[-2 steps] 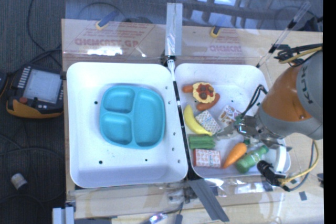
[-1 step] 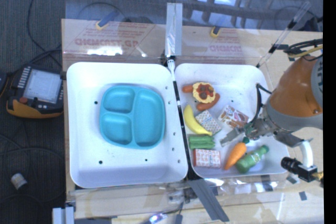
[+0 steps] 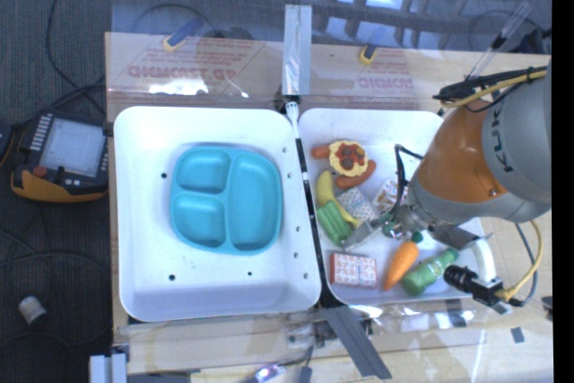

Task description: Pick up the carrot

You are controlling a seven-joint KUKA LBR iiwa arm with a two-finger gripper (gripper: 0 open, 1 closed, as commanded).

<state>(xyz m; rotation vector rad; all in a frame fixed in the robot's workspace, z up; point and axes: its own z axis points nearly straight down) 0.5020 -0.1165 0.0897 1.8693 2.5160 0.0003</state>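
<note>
The orange carrot (image 3: 401,264) lies at a slant in the front part of the right bin (image 3: 309,126), its thick end up near the gripper. My gripper (image 3: 392,226) hangs below the orange band of the arm (image 3: 457,168), just above and left of the carrot's top end. From this angle the gripper looks close to the carrot, and I cannot tell whether they touch. Nothing shows as lifted.
Around the carrot lie a green bottle (image 3: 429,274) at its right, a red and white box (image 3: 354,269) at its left, a green vegetable (image 3: 334,221), a banana (image 3: 325,188) and a toy pizza (image 3: 348,157). The left bin (image 3: 143,282) holds a blue divided plate (image 3: 226,197).
</note>
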